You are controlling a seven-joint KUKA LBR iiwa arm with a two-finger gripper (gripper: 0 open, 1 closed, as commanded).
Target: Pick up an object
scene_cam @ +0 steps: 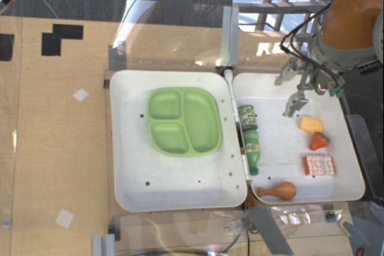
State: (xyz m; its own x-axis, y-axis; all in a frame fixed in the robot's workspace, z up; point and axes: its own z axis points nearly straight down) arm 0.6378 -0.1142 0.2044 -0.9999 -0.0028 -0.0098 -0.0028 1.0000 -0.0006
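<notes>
Nothing lifted yet: every candidate lies flat on the floor of the right bin (270,129). Yellow piece (311,124) in the upper right part, red piece (318,141) touching it just below, patterned red box (318,165) beneath that near the right wall. Green bottle (249,138) stretched along the left wall; brown drumstick-shaped toy (277,190) at the front rim. End effector (296,100) up above the bin's back portion, near the yellow piece and up-left of it, nothing between the fingers; whether apart or together, cannot tell. Left: descent, closing on one object, lifting. By this judgement, barely begun. Left bin (132,189) carrying a green divided plate (183,121), all on the tabletop (54,159).
</notes>
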